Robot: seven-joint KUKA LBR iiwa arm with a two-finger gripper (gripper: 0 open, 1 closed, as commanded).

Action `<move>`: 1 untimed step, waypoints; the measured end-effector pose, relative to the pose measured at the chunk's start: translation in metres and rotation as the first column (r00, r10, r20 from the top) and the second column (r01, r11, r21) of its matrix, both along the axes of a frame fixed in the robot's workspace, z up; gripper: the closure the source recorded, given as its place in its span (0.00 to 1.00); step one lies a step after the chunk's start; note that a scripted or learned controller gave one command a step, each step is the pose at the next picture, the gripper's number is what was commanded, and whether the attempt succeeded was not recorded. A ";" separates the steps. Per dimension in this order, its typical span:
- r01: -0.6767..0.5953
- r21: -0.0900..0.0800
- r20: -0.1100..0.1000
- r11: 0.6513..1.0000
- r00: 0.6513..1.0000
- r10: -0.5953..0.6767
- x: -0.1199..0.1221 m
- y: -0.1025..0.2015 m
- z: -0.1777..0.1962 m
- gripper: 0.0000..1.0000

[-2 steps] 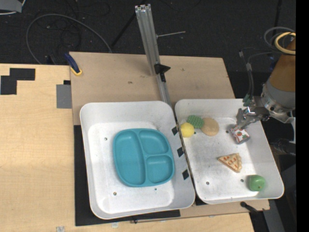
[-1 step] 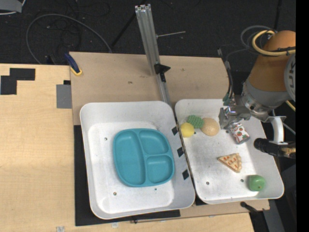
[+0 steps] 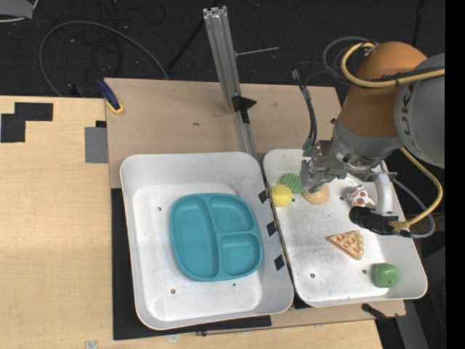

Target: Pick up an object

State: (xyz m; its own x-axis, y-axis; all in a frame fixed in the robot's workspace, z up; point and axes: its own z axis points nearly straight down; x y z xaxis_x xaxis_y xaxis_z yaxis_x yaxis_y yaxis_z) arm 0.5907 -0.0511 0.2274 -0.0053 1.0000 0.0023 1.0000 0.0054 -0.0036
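Gripper (image 3: 317,182) is hanging over the tan ball (image 3: 317,194), lemon (image 3: 281,195) at nine o'clock; jaws' state I cannot tell. It should be descending straight, centered.

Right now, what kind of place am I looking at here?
Most likely a robotics lab test bench. A grey arm with its claw reaches over two white bins, toy food such as a pizza slice lies in the right one, and loose cables trail across the dark floor behind.
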 end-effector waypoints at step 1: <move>0.000 0.000 0.001 1.000 1.000 0.000 -0.005 0.048 0.008 1.00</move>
